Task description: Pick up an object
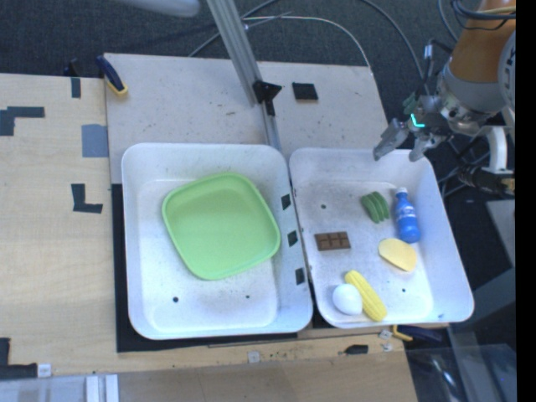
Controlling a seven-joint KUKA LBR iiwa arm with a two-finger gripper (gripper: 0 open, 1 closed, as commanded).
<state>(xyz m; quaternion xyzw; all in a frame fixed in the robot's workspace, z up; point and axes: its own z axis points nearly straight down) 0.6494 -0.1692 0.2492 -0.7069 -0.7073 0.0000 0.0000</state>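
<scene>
Above the right bin's (444, 224) far right corner you see the gripper (400, 145), its two fingers apart with nothing between them, well clear of the things below. Inside that bin, a blue bottle (405, 216) lies near the right wall, with a green pickle (376, 206) just beside it on its left. A yellow chip (398, 254) sits below the bottle. A brown chocolate bar (332, 241) lies near the bin's middle. At the near edge, a white egg (346, 298) touches a yellow corn cob (366, 295). In the left bin (138, 224) you find a green plate (220, 224) at its centre.
</scene>
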